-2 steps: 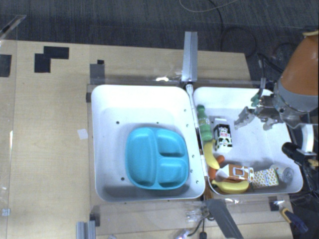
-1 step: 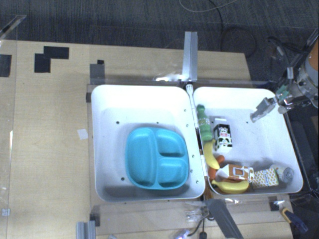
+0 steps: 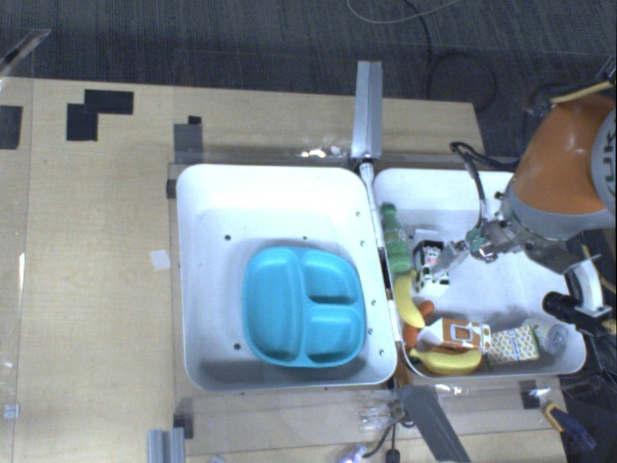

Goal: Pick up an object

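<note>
**Gripper low in the right bin, beside a heap of small things**

The task names no single object; the candidates are the small things heaped in the right bin point(image 3: 501, 186), along its left wall and front edge. Nearest the fingers is a small black-and-white item point(image 3: 428, 256), just off the fingertips on their left, and touching or nearly so; contact cannot be confirmed. Whether the fingers are open or closed cannot be told, and nothing is seen held between them.

The gripper point(image 3: 436, 270) reaches in from the right, its tip low over the bin floor. Left of and beyond the fingers, a green bottle point(image 3: 390, 228) lies along the wall. Just in front of the fingers and slightly left lies a banana point(image 3: 410, 306), with a second yellow piece point(image 3: 448, 361) further forward at the front edge. An orange-and-white carton point(image 3: 461, 336) sits in front of the fingers, touching the yellow piece, and a patterned packet point(image 3: 513, 344) lies to its right. A clear round item point(image 3: 553, 339) rests at the front right corner.

Well left of the fingers, across the divider, the left bin point(image 3: 280, 191) holds a blue tray point(image 3: 304, 307) with compartments. The grey and orange arm point(image 3: 564, 172) rises to the right of the fingers.
</note>
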You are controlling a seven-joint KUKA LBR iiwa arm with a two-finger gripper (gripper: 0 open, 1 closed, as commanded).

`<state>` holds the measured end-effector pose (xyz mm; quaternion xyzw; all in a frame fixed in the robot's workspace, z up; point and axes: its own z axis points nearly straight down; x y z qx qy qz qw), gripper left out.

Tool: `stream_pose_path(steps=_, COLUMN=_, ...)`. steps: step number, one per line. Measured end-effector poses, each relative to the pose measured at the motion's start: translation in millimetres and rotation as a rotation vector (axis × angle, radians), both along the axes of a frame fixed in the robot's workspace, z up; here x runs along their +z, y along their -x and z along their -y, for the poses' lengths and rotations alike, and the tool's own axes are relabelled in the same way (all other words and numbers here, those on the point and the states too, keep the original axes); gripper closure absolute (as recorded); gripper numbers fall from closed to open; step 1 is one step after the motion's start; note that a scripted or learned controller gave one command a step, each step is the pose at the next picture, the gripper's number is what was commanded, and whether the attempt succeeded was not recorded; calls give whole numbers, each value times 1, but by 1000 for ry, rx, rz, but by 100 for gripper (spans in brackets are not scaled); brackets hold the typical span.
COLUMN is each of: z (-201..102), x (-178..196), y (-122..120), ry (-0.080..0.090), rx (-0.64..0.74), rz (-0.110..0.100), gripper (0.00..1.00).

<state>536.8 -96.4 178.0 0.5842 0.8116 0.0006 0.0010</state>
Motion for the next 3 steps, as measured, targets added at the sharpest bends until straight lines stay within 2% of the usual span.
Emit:
stream_pose_path(steps=1, z=8, x=-82, y=-3, ry=0, rx=-102, rz=4, gripper=0)
stream_pose_path(steps=2, z=7, x=-71, y=-5, ry=0, rx=-100, rz=9, gripper=100)
stream_pose_path(steps=3, z=-53, x=23, y=-31, ry=-1, rx=-173, rz=3, gripper=100)
